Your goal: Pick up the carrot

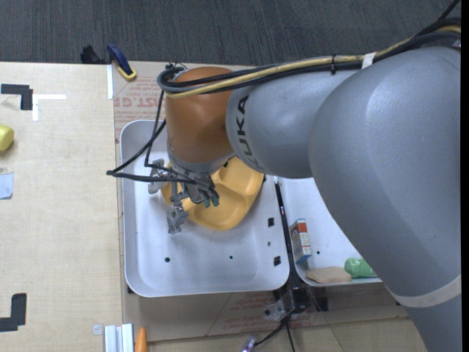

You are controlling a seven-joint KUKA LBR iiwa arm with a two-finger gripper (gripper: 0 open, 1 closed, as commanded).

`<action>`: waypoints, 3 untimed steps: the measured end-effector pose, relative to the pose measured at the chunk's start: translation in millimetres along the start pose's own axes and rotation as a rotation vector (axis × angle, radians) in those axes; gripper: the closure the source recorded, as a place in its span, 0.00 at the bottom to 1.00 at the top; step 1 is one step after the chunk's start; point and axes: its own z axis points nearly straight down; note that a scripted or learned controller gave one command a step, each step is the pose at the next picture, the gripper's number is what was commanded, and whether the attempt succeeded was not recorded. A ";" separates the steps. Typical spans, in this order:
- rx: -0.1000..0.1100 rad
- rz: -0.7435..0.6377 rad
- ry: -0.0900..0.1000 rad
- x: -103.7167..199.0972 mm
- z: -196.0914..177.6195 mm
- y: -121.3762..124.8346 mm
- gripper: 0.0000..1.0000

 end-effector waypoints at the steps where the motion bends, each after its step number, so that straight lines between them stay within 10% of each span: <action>1: -0.009 0.001 0.010 2.8 -5.6 4.5 1.00; 2: 0.009 0.076 0.001 57.9 -94.4 18.7 1.00; 3: 0.010 0.146 -0.002 8.5 -76.3 -18.9 1.00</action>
